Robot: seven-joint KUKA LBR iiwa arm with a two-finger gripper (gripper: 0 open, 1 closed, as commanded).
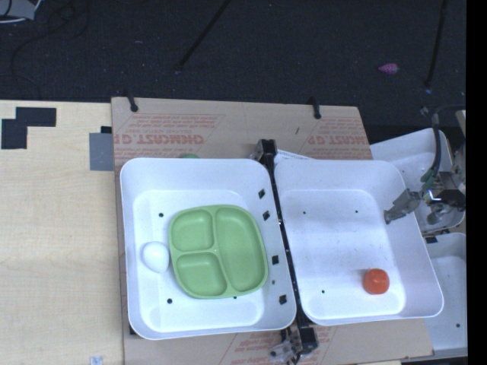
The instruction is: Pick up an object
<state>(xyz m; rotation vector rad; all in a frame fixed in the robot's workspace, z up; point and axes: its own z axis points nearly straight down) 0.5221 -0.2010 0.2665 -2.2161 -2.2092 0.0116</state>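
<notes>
Orange ball (376, 281) lies well below the fingers (399, 206).

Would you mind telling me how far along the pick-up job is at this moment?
Nothing looks picked yet. The orange ball rests on the floor of the right bin, and the green divided plate and white egg lie in the left bin. The pincer sits at the right bin's right edge, up from the ball. Left: reach an object, grasp it, lift.
</notes>
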